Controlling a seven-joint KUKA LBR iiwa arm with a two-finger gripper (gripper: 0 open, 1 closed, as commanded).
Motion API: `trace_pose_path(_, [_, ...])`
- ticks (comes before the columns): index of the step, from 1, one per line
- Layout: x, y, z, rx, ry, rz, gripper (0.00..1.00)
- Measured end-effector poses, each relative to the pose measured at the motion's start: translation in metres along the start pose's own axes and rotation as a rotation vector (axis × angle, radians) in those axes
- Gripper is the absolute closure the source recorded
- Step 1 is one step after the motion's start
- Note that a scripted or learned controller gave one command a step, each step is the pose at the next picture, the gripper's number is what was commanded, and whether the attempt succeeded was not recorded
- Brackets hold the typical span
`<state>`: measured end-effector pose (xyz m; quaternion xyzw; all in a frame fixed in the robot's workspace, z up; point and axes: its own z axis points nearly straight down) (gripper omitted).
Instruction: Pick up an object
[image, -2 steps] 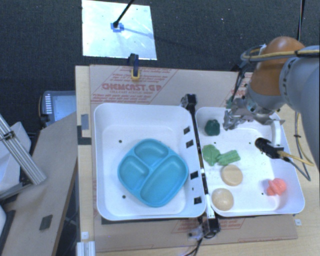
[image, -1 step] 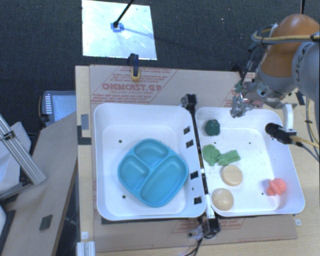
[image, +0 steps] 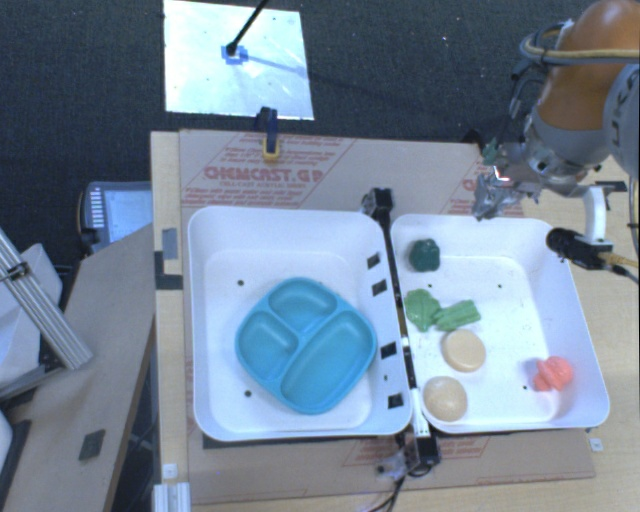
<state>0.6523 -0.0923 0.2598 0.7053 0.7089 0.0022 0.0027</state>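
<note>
Dark carpet surrounds a tabletop (image: 170, 330) covered with printed cardboard, which carries two shallow white bins side by side. At the upper right of the frame the grey arm with its orange band (image: 590, 60) bends down, its jaws (image: 487, 205) hanging just above the far rim of the right-hand white bin (image: 585, 330); whether they are open or closed cannot be told.

That bin holds a dark green lump (image: 425, 255) near the jaws, a light green leafy toy (image: 438, 313), two cream round pieces (image: 464, 351) and an orange-pink toy (image: 552, 374), with open floor between them. The left-hand white bin (image: 215, 290) holds a blue divided plastic plate (image: 305, 345).
</note>
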Motion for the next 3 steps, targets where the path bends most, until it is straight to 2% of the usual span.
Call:
trace_pose_path(2, [0.101, -0.022, 0.031, 0.006, 0.003, -0.004, 1.00])
trace_pose_path(3, [0.156, -0.022, 0.028, 0.005, 0.004, -0.005, 1.00])
